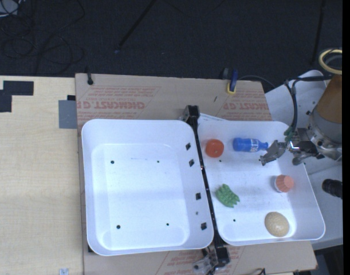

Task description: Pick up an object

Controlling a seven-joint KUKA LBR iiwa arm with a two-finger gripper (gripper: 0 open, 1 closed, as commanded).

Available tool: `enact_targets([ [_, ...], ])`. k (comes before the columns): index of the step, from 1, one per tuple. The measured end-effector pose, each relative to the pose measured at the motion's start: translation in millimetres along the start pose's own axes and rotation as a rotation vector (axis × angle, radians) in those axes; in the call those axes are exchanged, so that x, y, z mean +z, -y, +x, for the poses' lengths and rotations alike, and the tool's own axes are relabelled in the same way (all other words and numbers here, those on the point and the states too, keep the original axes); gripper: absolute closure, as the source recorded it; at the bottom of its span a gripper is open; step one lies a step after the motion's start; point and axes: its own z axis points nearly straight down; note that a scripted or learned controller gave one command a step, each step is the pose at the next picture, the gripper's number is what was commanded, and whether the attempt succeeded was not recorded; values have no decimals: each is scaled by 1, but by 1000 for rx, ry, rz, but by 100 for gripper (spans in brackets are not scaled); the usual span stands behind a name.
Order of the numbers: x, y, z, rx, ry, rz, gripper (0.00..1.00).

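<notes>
jaws (282, 152) spread, pinching nothing, over right bin (312, 222) far edge | blue bottle (250, 145) lies just left of jaws, long axis left-right, in line with them | pink cup (284, 183) sits nearer the camera, beside the jaws

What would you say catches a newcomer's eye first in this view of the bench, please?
Probably the bright things scattered in the right bin: an orange ball and a blue bottle near its far edge, a green toy in the middle, and a pink cup and a tan egg-shaped object on its right side. Next, the gripper reaching in from the right, just beside the bottle. The left bin looks plain white by contrast.
</notes>
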Motion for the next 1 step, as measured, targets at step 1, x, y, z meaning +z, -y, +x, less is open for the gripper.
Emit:
enact_targets([
  [1, 118, -2, 47, -4, -4, 6, 0],
])
